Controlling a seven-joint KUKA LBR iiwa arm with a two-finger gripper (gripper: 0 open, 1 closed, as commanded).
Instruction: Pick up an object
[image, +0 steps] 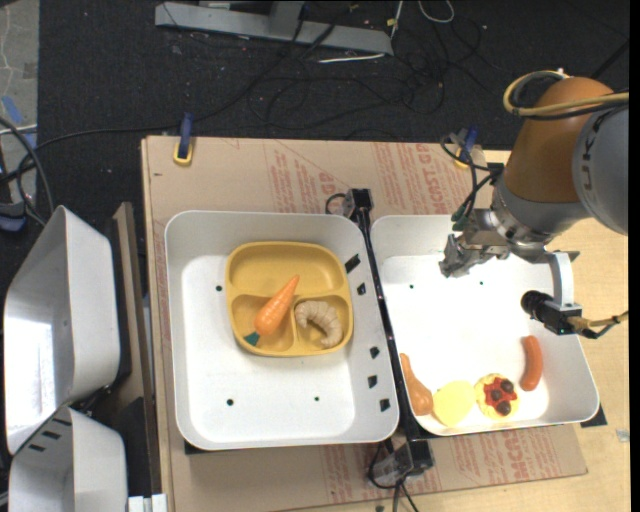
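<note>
From the overhead camera, the counter (290, 165) carries two shallow white bins side by side. The left bin (200, 330) holds a yellow divided plate (258, 265). On it, a toy carrot (277, 305) lies slanted across the middle and a pale shrimp-like piece (321, 322) sits curled in the right compartment.

The right bin (470, 330) has its things gathered along the near edge. There is an orange drumstick-shaped piece (414, 386) at the left, then a flat yellow disc (452, 401), and just beside that a small tart with dark and red fruit (497, 394). A red sausage (531, 362) lies a little apart at the right.

The gripper (462, 252) hangs over the far part of the right bin, well apart from all of these. Nothing is visible between its fingers, and how wide they stand cannot be told from this angle.

The sausage looks like the easiest candidate. It appears to be a light, stiff plastic toy with a smooth, probably slippery skin. Being narrow and free of neighbours, it would best be pinched across its short width at the middle, with the fingers closing from left and right. The disc lies too flat to take hold of readily, and the tart touches it, which crowds any approach there.
</note>
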